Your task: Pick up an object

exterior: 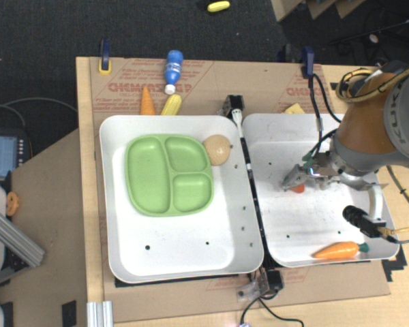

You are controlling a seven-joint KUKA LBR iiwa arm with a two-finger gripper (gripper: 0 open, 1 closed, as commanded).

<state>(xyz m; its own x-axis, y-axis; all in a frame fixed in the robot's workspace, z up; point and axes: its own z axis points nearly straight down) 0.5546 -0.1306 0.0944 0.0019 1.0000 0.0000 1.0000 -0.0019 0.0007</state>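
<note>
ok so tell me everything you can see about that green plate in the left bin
The green plate is a pale green, matte, plastic-looking tray with rounded corners and three compartments: one long section on its left and two smaller ones on its right. It lies flat and face up in the upper half of the left bin, turned slightly askew. Nothing sits in its compartments. A tan ball rests right against its upper right corner.

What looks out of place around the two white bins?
Several things lie outside the bins: a blue bottle, a small carrot and a yellow piece on the cardboard behind the left bin, and a yellow object on the dark floor beyond the bench.
</note>
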